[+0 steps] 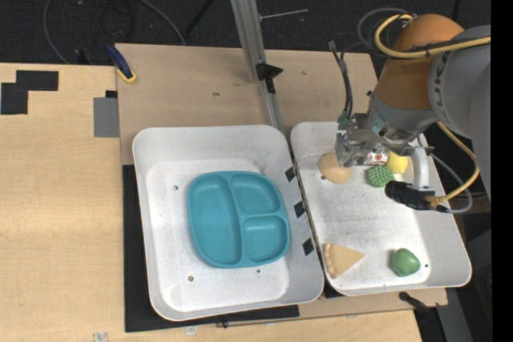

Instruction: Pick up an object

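My gripper point(350, 158) reaches down into the far part of the right bin point(361, 268), right over a tan rounded object point(333, 170) at its left side. A green bumpy object point(377, 176) and a yellow object point(397, 165) lie just right of the gripper, partly hidden by it. A tan wedge point(343, 258) and a green rounded object point(405, 261) rest near the bin's front edge. The arm hides the fingertips.
The left bin point(160, 252) holds a teal divided plate point(238, 217). A metal post point(247, 20) rises behind the bins. A black cable connector point(410, 195) hangs by the wrist over the right bin.
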